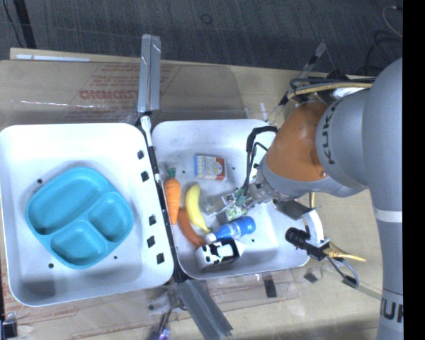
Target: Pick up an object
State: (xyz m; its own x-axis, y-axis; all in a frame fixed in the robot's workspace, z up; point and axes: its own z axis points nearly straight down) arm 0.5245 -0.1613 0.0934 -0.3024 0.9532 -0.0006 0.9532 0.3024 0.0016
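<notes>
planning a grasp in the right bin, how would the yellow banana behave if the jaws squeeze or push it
The curved yellow banana looks smooth-skinned, so it may slip in a narrow pinch. Its bent shape would probably pivot rather than slide straight when pushed. It lies against the orange carrot, which would likely shift along with it.

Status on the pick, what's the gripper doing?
Gripper low in right bin, nothing visibly held. Banana, carrot, blue bottle crowd beside it. Blue tray in left bin.

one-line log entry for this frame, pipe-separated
phase: reaching | tool: low in right bin, over banana and blue bottle | grasp: unconfirmed | carrot: beside banana | left bin: blue tray
</notes>
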